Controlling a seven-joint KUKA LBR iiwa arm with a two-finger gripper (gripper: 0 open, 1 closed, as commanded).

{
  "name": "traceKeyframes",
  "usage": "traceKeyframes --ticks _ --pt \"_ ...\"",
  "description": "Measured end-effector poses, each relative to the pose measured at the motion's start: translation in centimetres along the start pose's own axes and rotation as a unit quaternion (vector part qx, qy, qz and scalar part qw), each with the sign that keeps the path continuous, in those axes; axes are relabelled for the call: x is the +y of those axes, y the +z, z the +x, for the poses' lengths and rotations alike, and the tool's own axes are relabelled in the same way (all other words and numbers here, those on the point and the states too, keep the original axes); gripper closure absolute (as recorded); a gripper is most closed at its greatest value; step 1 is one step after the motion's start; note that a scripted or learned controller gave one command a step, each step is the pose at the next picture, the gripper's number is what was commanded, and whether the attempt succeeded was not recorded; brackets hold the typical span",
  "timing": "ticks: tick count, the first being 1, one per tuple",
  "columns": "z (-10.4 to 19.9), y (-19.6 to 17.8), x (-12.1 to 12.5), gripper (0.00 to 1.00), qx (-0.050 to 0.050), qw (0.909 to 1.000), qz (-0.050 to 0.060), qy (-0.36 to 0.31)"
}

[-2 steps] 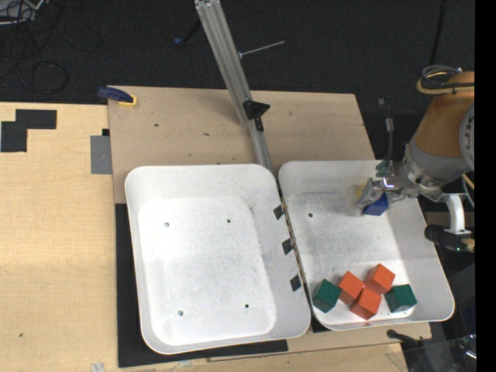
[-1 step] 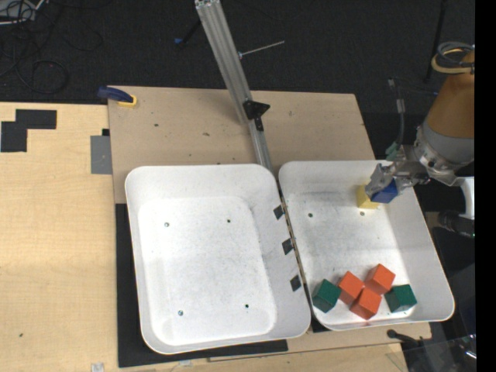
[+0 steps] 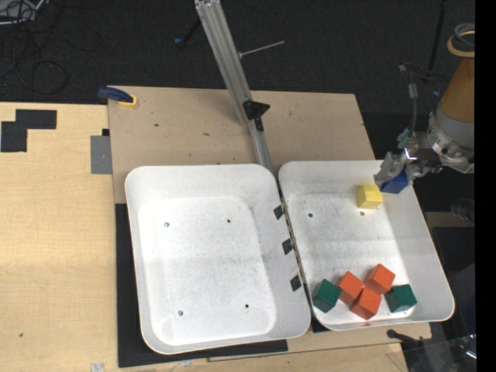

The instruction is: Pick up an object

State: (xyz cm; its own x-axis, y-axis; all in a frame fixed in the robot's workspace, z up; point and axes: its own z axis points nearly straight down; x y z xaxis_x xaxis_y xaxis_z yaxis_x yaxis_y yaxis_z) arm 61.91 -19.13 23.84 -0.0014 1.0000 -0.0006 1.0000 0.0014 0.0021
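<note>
Blue block (image 3: 395,181), apparently pinched between the fingers of the end effector (image 3: 393,170) above the far rim of the right bin (image 3: 434,273). Judged rigid, light and smooth-faced; flat opposing sides suit a parallel grip. Yellow cube (image 3: 370,196) lies just beside it in the bin; orange and green cubes (image 3: 364,289) cluster at the near edge. The left bin (image 3: 143,208) adjoins on the surface (image 3: 54,231).

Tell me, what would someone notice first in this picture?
Probably the bright blocks in the right bin: a yellow block sits alone near the far side, while orange blocks and green blocks huddle at the near edge. The robot's hand hangs right beside the yellow block.
</note>
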Motion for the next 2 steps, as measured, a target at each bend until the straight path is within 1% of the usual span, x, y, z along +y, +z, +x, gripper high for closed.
traceKeyframes --ticks 1,2 --pt "5.1 -0.8 -0.4 1.00 0.002 1.0000 0.003 -0.001" --pt "10.8 0.4 -1.2 1.00 0.002 1.0000 0.004 -0.001"
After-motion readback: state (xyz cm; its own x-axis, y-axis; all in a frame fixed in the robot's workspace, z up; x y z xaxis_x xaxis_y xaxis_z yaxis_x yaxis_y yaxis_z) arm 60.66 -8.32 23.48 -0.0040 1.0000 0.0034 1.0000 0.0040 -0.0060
